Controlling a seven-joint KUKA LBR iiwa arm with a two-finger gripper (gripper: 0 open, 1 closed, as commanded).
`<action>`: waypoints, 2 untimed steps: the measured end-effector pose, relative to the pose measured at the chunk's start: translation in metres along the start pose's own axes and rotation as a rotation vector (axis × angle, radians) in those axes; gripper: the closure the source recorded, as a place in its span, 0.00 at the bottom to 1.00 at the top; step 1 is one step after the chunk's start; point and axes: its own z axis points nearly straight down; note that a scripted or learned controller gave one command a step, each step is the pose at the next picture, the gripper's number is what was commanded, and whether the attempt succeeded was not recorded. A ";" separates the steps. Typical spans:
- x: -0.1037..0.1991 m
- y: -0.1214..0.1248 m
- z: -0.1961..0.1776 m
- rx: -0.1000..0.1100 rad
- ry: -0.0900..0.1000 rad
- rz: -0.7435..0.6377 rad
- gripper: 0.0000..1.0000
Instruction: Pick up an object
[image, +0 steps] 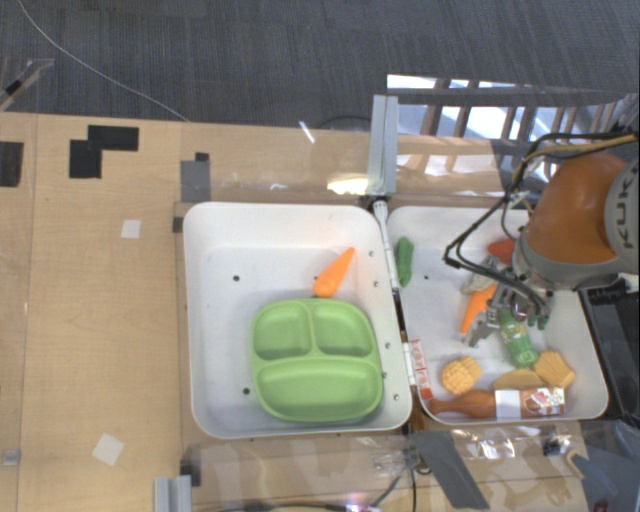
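Observation:
My gripper (497, 322) hangs low over the middle of the right bin (590, 400), below the arm's orange band (575, 215). It sits between an orange carrot (474, 310) on its left and a green bottle (519, 343) on its right, close to both. I see nothing held in it. A second orange carrot (334, 273) lies in the left bin (215, 300) just above a green divided plate (318, 360).
The right bin also holds a green pickle (403, 262) by its left wall, a red piece (500, 248) partly under the arm, a yellow waffle round (460, 376), a bread piece (516, 380), a cracker (554, 368) and a brown labelled bottle (505, 403) along the front.

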 end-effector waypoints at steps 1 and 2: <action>-0.014 0.026 0.001 -0.001 0.000 0.116 0.00; -0.064 0.033 0.002 -0.001 0.002 -0.025 0.00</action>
